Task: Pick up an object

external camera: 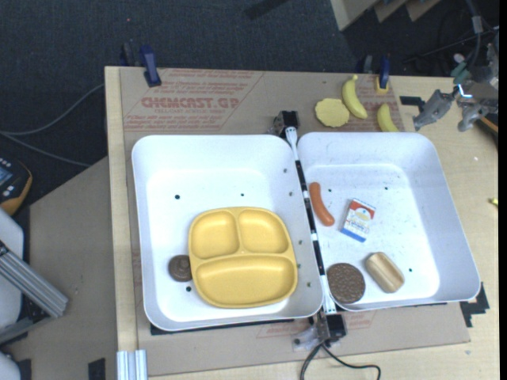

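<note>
2 blue clamps (149, 65) grip the bench (198, 101).

Grey metal pincer (447, 105) with thin dark cables at its back

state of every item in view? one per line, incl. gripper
yellow divided plate: right way up in left bin, compartments bare
small brown disc: flat, left bin, at the plate's left edge
hot dog: lying in right bin by the divider
small carton: lying flat, right bin
bread roll: on its side, right bin
brown cookie: flat, right bin near corner
two bananas and yellow chip: on bench behind the bins
gripper: at top right, off the bins, holding nothing seen
</note>
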{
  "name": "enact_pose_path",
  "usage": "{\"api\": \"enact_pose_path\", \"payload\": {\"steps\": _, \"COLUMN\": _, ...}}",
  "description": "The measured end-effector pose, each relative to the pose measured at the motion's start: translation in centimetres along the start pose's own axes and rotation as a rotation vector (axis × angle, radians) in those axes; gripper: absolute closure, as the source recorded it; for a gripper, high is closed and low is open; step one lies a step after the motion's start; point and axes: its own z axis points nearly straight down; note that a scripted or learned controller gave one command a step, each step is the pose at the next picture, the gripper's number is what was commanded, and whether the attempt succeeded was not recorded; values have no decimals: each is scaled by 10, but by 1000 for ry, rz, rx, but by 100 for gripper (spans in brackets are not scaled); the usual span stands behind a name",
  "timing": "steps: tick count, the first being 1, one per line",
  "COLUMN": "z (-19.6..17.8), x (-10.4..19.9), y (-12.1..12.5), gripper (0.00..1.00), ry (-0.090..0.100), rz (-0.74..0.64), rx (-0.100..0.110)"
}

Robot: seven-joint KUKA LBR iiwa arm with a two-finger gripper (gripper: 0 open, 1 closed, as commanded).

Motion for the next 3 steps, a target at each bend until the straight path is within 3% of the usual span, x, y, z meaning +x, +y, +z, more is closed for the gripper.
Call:
{"api": "enact_pose_path", "payload": {"steps": 1, "z": 124, "x": 16, "y": -50, "gripper": 0, "ry": 6, "rz": 2, "rx": 15}}
{"api": "enact_pose_path", "payload": {"steps": 2, "z": 182, "x": 103, "y": -70, "gripper": 0, "ry": 7, "rz": -6, "rx": 9}}
{"api": "enact_pose_path", "payload": {"steps": 3, "z": 190, "x": 99, "y": -82, "gripper": 0, "ry": 2, "rz": 1, "rx": 4}}
